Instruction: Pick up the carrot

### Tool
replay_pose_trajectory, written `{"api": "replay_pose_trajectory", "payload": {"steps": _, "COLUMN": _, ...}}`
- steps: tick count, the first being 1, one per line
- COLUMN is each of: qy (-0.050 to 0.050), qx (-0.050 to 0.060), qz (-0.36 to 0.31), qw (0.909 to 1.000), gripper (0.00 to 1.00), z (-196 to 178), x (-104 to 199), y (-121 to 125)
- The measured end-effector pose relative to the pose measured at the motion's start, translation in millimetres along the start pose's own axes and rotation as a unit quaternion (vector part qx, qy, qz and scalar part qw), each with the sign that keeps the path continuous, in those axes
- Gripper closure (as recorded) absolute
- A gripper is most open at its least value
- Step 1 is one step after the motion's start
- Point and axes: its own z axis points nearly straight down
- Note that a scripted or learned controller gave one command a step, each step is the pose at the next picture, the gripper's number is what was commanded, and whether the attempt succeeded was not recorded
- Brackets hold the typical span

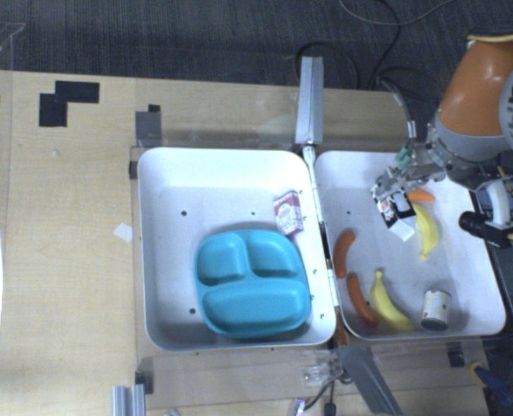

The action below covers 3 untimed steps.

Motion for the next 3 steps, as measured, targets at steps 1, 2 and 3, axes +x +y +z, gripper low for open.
{"api": "replay_pose_trajectory", "payload": {"steps": 1, "qy": 0.0, "qx": 0.0, "qz": 0.001, "qw": 1.0, "gripper": 1.0, "z": 90.8, "x": -61.5, "y": -23.4}}
{"api": "replay_pose_trajectory", "payload": {"steps": 2, "qy": 0.0, "qx": 0.001, "qz": 0.195, "qw": 0.9808, "gripper": 1.0, "z": -26.9, "x": -9.5, "y": 55.6}}
{"api": "replay_pose_trajectory", "payload": {"steps": 3, "qy": 0.002, "qx": 0.008, "qz": 0.127, "qw": 0.9919, "gripper": 1.0, "z": 90.2, "x": 8.5, "y": 56.1}}
